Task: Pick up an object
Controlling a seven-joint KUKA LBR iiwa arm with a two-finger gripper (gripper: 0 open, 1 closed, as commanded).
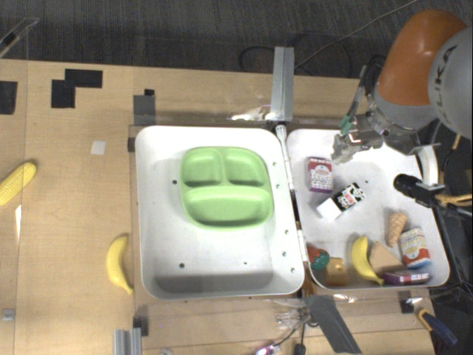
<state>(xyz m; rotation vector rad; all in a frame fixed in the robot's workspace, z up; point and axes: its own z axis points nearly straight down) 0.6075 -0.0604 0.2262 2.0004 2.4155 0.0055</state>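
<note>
The right bin (pixel 436 272) holds several small objects. A maroon and white carton (pixel 320 174) stands near its left wall. A black and white cow-patterned box (pixel 346 197) lies just right of the carton. Further forward are a yellow banana (pixel 360 259), a tan cone (pixel 397 228) and a red and white can (pixel 414 247). My gripper (pixel 345 145) hangs over the back of the right bin, above and slightly right of the carton, with nothing visibly in it. The grey arm with its orange band (pixel 414 58) reaches in from the upper right.
The left bin (pixel 155 220) holds a green divided plate (pixel 225 186). A red and green item (pixel 318 257) and a brown item (pixel 336 269) sit in the right bin's front left corner. On the bench at the left lie a banana (pixel 117 263) and a corn cob (pixel 16 183).
</note>
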